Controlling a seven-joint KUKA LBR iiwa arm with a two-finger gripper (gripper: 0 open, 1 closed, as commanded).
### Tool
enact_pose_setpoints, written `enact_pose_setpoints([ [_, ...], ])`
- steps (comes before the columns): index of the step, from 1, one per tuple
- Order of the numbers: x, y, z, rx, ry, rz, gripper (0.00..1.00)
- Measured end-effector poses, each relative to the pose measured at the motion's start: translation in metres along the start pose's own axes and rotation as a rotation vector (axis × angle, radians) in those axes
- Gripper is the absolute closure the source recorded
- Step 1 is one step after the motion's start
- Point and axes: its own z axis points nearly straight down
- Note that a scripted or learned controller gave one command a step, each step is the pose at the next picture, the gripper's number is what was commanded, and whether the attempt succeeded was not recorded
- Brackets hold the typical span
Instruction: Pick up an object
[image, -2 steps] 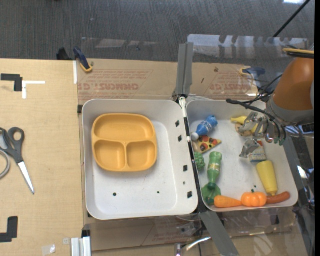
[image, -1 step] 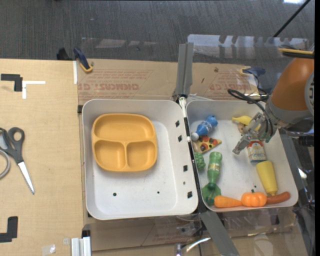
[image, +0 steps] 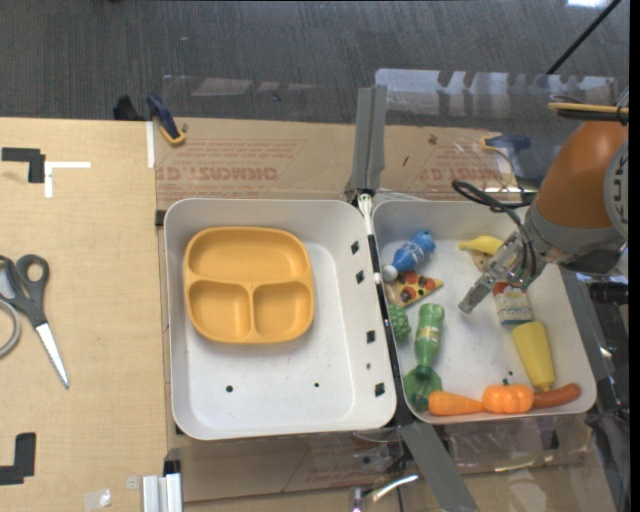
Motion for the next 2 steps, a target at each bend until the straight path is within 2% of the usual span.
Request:
enact_pose_setpoints([
  [1,-0.001,0.001,-0.01,0.0,-0.005,-0.003,1.0],
  [2,0.015,0.062,-0.113,-0.002,-0.002,-0.113,1.0],
])
